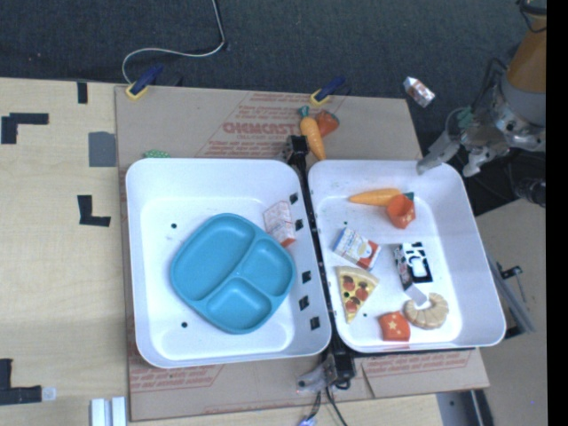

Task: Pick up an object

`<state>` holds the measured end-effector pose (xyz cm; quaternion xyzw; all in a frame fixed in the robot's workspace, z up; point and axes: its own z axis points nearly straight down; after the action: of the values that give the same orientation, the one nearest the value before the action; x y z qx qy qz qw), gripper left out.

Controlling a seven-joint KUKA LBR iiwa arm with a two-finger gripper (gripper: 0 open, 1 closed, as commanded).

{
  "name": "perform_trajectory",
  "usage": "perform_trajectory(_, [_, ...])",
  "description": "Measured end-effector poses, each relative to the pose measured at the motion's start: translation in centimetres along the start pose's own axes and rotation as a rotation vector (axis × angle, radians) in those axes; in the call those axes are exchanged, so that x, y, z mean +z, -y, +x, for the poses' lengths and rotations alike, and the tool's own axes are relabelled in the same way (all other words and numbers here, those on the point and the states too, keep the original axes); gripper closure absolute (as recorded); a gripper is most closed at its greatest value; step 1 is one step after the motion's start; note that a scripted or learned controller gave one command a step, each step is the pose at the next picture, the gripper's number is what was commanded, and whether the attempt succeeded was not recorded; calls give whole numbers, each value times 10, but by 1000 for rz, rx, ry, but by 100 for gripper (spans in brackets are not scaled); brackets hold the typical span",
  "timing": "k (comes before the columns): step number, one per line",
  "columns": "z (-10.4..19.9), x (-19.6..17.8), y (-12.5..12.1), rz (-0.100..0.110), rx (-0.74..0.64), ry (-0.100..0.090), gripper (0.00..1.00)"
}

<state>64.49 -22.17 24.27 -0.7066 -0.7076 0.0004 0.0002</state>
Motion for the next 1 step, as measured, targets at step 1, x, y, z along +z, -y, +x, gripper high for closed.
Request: perform_trajectory(1, [8, 135, 18, 5, 0, -1, 0])
